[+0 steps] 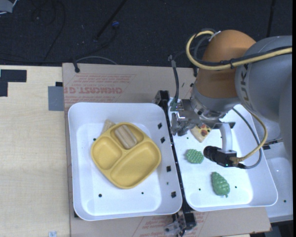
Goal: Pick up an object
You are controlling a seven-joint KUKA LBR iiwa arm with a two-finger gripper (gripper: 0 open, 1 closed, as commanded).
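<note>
low down, gripper (179,124) over right bin (256,194), near green toy (194,156)

Two white bins sit side by side, the left bin (84,132) and the right bin (259,191). The left one holds one yellow tray (133,164) with three compartments, and one tan block (125,135) lies in its top compartment. The right one holds two green things, a round one (194,156) and a longer one (220,183), plus one pale piece with red and yellow spots (203,131) and one arm (227,78)
</note>
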